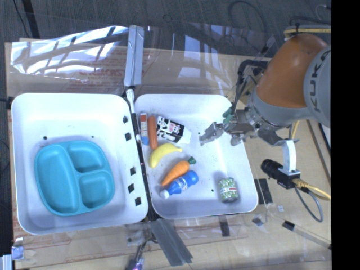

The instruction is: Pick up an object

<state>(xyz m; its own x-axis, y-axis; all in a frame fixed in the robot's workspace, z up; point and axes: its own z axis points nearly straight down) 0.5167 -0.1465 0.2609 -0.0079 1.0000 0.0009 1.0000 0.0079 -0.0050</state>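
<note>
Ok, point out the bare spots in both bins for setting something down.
Left bin: bare floor above the blue tray. Right bin: bare between the green can and the carrot. Crowded along its left wall around the banana and bottle.

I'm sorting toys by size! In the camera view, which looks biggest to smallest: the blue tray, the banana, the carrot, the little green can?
1. Blue tray, by far the largest.
2. Carrot and banana: look about alike, so unranked.
3. Green can, smallest.
</note>
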